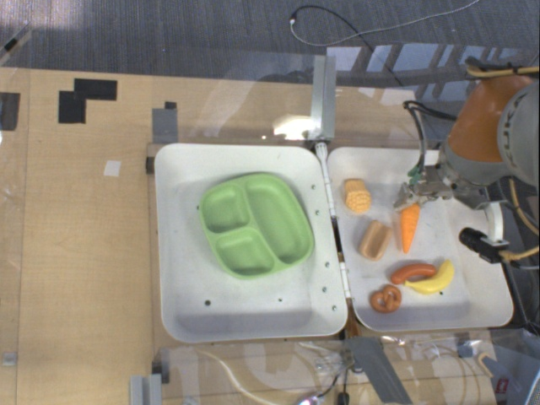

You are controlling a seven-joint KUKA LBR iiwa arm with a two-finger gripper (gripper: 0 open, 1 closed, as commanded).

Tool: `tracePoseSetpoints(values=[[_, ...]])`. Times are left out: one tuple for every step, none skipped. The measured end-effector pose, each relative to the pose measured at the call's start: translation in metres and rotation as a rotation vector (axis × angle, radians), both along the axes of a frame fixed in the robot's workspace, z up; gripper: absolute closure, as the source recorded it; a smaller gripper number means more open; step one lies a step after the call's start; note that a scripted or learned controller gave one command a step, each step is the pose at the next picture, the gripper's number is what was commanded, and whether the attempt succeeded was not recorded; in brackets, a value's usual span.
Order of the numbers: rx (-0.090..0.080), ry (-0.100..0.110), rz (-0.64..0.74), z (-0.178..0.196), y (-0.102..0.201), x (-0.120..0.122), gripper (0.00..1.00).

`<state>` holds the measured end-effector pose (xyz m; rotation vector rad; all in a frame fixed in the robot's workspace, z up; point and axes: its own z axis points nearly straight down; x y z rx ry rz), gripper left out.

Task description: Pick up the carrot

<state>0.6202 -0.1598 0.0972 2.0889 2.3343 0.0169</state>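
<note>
**Pincer at the carrot's top end**

In the right bin, nearest the camera, a pretzel, sausage and banana lie below the pincer. Farther back, a bread roll lies to its lower left. The carrot lies just beneath the pincer, whose fingers stand narrowly apart around its upper tip. A corn cob sits left. Beyond the divider, the left bin holds a green sectioned plate.
</note>
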Motion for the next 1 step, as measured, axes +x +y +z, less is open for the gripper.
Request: tracePoseSetpoints(values=[[-0.002, 0.009, -0.033, 0.1111, 0.044, 0.0449, 1.0]])
